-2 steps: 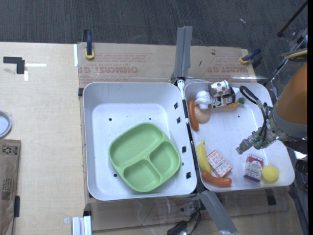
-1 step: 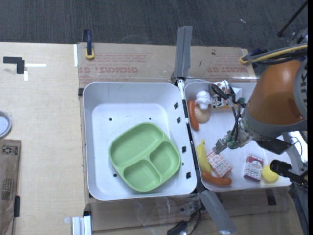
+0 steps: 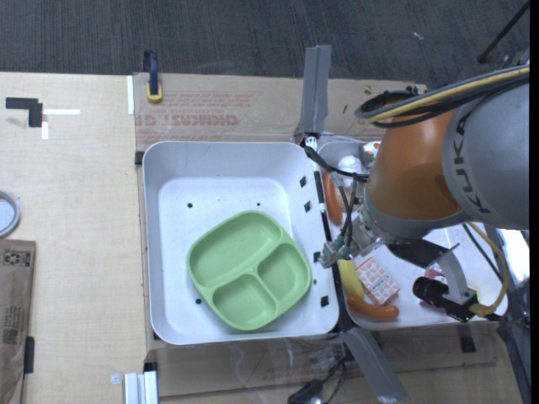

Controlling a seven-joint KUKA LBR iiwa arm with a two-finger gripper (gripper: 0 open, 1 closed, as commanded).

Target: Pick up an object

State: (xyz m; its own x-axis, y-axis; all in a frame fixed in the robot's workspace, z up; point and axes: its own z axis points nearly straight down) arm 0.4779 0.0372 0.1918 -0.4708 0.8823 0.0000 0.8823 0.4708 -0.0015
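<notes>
Gripper [image 3: 340, 249] low in view-R bin [image 3: 404, 300], by its L wall, just above yellow banana [image 3: 349, 283]; apart or together, can't tell, wrist blocks it. Next to banana: red-white patterned box [image 3: 376, 280], orange sausage [image 3: 372, 311] at front edge. 2nd orange piece [image 3: 335, 202] further back. View-L bin [image 3: 160, 251]: green 3-compartment plate [image 3: 248, 269], flat.

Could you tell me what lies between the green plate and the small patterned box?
In the camera view, the bins' adjoining walls and a yellow banana lie between the green plate and the patterned box.
</notes>
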